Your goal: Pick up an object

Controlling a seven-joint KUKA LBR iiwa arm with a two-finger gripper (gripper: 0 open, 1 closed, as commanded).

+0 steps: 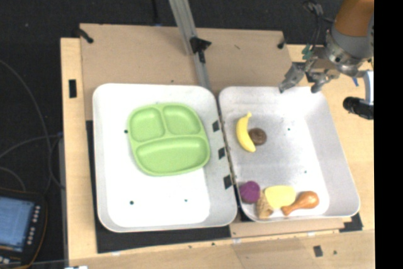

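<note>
Both fingers of the gripper (298,83) are spread apart and pointing down, and nothing sits between them. They hang over the far right corner of the right bin (315,111), just at its rim.

Any toy here could be the one to pick up. A yellow banana (244,132) lies near the left wall of the right bin, and a small brown ball (257,136) touches its side. Along the near edge sit a purple ball (250,191), a yellow block (278,195) and an orange piece shaped like a drumstick (302,201), all packed close together.

To do this well, I think the gripper should come straight down over one toy with a finger on each side. The banana looks like a good pick, but the brown ball is right against it, so the fingers should close across the banana's free end.

The middle of the right bin is bare, so there is plenty of room to move there. The near corner is crowded and close to the wall, so fingers could bump the rim. The left bin (113,198) holds a green tray (169,139).
</note>
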